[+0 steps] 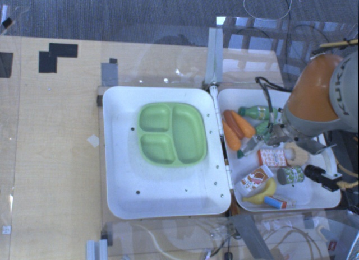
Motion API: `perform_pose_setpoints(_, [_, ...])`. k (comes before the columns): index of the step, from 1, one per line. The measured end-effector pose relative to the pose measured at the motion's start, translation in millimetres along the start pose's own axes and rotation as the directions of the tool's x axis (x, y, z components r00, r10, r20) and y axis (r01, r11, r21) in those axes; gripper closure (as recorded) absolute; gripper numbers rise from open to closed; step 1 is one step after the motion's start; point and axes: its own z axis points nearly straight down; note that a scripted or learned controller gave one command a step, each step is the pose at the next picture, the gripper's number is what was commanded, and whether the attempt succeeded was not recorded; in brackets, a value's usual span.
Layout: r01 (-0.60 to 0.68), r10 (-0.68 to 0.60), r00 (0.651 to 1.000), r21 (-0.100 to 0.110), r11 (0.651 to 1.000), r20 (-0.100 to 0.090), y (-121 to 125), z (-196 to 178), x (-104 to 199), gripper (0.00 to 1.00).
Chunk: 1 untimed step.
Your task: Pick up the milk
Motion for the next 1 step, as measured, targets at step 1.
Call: perform_pose_setpoints(1, [0.020,-0.020,1.000,-0.025,0.999,0.015,-24.4,46.5,4.7,0.00])
